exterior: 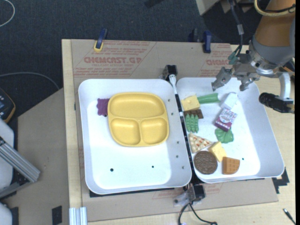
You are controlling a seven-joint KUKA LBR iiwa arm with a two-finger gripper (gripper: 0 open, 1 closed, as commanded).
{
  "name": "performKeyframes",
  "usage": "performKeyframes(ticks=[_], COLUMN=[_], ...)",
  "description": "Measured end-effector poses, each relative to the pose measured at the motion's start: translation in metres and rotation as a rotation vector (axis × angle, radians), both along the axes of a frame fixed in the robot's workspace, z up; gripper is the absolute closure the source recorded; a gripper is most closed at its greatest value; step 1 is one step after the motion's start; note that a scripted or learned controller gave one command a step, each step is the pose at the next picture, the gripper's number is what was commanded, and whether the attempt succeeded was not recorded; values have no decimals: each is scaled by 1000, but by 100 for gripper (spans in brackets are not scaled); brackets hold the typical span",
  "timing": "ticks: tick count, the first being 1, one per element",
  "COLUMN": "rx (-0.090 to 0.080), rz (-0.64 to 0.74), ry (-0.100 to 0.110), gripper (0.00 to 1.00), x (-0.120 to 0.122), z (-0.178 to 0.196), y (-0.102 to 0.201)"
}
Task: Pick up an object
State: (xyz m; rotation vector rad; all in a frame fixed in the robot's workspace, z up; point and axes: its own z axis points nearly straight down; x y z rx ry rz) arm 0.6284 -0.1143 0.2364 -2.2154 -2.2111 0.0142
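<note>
Looks like the approach step: nothing is picked yet. The gripper [233,80] hangs in the upper right of the frame, above the top end of the right bin [267,139], with its 2 fingers spread apart and nothing between them. As far as the slanted view lets anyone judge, it isn't touching anything.

The candidates all sit in that right bin. Just below the fingers lie a small white piece [229,99] and a purple packet [225,118], with a green stick [207,98] to their left. Further down the frame are a yellow block [190,102], a waffle slice [198,142], a brown cookie [206,162] and an orange piece [230,165]. The left bin [93,139] carries a yellow tray [138,118].

Next move probably means dropping straight down over the white piece or the packet, then closing. They're packed close, so the fingers could easily nudge a neighbour.
</note>
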Motion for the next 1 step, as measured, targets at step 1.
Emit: performKeyframes(ticks=[1], rx=[-1], rz=[2], ry=[-13], gripper=[0], x=[2], z=[8], y=[0])
